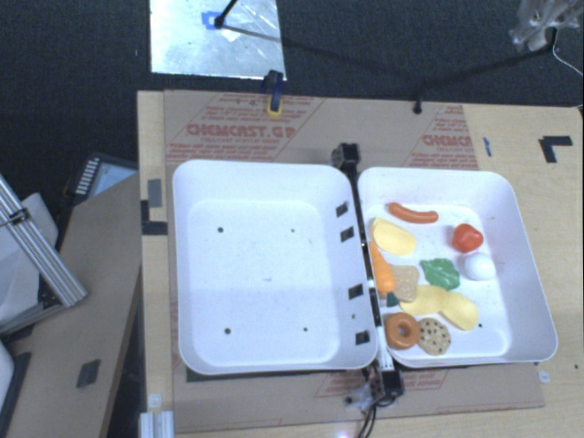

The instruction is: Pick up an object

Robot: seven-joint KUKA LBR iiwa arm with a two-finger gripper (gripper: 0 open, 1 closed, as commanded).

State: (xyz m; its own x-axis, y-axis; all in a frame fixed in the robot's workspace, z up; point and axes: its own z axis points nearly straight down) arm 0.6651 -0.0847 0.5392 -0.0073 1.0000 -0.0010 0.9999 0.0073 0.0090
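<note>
Several toy foods (429, 272) are gathered in the right bin (525, 245) (sausage, tomato, egg). The claw (545, 12) is seen well apart, top right; its state cannot be told.

A robotics lab — taped cardboard bench (365, 121), cables (438, 82), aluminium framing (36, 254), white bins (260, 272) of toy food.

two white bins (265, 176) on the bench (228, 126). in the right one: one sausage (412, 213), one tomato (467, 237), one egg (478, 266), one leafy green (440, 271), one carrot (380, 267), one doughnut (401, 331), one cookie (433, 337), three yellow pieces (393, 237).
</note>
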